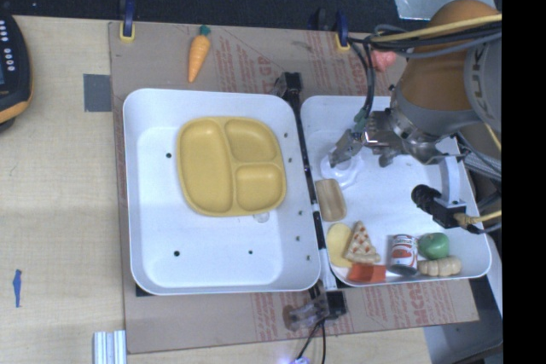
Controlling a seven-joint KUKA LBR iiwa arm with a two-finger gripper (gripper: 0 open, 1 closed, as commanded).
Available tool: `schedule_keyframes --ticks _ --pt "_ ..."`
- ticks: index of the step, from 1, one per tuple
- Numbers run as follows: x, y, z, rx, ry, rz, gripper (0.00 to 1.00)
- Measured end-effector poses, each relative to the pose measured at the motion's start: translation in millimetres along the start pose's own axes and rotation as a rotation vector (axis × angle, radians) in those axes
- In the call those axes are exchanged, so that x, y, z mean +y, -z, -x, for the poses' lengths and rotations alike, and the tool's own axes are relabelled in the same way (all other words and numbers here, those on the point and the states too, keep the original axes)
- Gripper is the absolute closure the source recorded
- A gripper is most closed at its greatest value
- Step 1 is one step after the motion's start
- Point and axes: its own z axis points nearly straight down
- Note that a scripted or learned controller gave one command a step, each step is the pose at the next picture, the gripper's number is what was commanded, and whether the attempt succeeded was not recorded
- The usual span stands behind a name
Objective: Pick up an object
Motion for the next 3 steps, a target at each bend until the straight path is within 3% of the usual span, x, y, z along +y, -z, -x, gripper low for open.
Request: schedule_keyframes --ticks 1,2,3 --pt "-25 -4 -14 -0.005 -0.011 -0.005 0.00" --pt "-23 7 -12 -0.006 -0.013 -0.003 1.00" --pt "-23 6 -12 -0.006 -0.012 -0.004 0.00"
